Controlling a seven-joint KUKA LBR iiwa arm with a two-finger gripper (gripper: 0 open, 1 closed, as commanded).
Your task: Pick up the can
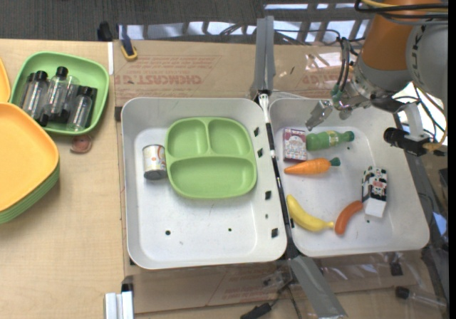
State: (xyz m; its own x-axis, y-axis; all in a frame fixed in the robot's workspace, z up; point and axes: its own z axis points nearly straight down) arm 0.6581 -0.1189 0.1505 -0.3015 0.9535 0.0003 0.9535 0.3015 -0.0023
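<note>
the wooden counter (57, 239) fills the left and lower frame. two white bins sit side by side on it, the left bin (203, 243) at center, the right bin (388, 236) toward the right. a green tray (96, 82) of bottles and stacked orange plates (25, 161) lie at the upper left.

The can (154, 161) lies in the left bin (206, 243), touching the divided plate's (211, 156) left edge

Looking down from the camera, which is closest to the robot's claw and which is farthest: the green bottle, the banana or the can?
Measured from the gripper, at the top of the right bin:
1. Green bottle, just below it in the right bin.
2. Banana, lower down, near the right bin's left front corner.
3. Can, across in the left bin, beside the green plate.
</note>
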